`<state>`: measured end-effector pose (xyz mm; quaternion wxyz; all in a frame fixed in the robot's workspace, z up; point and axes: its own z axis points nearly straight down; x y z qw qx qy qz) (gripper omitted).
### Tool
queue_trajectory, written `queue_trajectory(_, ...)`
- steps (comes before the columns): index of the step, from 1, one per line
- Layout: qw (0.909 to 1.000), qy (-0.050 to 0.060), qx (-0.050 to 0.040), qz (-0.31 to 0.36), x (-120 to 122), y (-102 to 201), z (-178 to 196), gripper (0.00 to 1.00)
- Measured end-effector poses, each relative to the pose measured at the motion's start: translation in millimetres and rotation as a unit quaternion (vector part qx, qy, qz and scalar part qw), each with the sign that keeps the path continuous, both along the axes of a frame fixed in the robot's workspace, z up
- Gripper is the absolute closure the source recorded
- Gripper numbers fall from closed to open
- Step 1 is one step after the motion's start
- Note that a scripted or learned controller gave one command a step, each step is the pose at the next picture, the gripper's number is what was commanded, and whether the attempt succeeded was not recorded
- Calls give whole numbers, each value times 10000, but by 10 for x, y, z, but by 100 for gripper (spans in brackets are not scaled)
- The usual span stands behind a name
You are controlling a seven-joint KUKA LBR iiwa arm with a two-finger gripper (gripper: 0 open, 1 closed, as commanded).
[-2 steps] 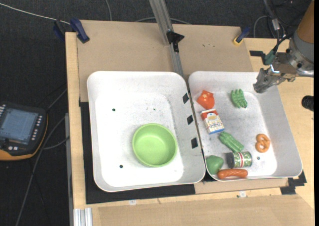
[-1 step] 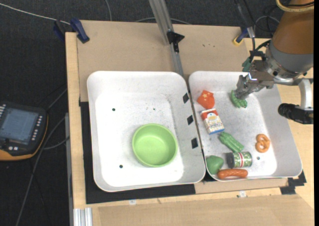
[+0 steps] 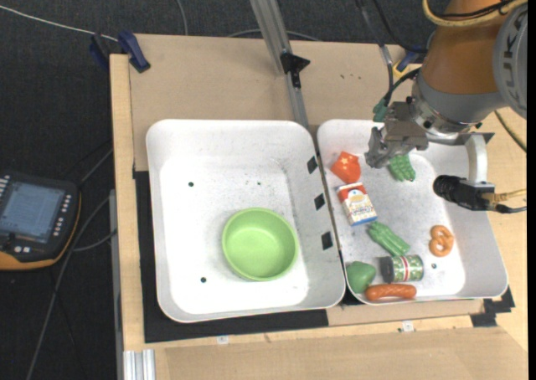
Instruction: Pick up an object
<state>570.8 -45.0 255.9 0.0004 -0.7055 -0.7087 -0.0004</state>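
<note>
green toy (image 3: 403,168) at upper middle of the right bin (image 3: 490,246), just below the gripper (image 3: 382,153), which hangs over it, presumably lined up for a grasp; whether its fingers are parted or closed cannot be told. green bowl (image 3: 260,243) sits in the left bin (image 3: 167,202).

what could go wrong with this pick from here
The gripper hangs over the back of the right bin, between the orange-red toy and the green toy. Coming down there, it may close on neither, or nudge one aside. The orange-red toy also sits near the bin's left wall, which could block a finger. Further forward the carton, green vegetable and can lie close together, so a grasp there may catch two at once.
</note>
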Motion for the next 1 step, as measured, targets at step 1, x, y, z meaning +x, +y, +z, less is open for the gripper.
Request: queue_trajectory(1,10000,1,1,-1,-189,495,-13,100)
